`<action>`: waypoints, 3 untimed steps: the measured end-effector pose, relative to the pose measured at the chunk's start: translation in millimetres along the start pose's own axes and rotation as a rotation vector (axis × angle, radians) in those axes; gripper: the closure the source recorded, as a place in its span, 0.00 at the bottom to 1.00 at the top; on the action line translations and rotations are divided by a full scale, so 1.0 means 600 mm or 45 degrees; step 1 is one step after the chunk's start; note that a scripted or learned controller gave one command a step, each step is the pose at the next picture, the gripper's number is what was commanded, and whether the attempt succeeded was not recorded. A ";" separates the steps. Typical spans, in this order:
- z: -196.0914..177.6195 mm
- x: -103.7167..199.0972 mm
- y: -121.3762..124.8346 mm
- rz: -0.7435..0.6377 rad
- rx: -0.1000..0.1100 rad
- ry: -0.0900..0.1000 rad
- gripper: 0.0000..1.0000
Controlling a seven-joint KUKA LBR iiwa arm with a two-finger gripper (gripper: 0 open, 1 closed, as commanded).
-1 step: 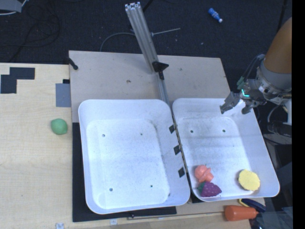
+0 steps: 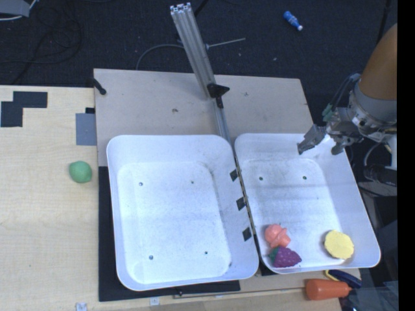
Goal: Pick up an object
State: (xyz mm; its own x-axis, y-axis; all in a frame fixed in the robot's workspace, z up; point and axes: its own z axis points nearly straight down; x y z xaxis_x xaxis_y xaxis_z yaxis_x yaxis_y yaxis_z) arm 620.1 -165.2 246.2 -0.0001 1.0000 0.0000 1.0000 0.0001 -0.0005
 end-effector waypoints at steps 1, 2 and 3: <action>0.101 0.013 -0.003 -0.002 0.006 0.001 0.00; 0.195 0.009 -0.019 0.000 0.006 0.001 0.00; 0.261 0.010 -0.020 -0.001 0.002 0.000 0.00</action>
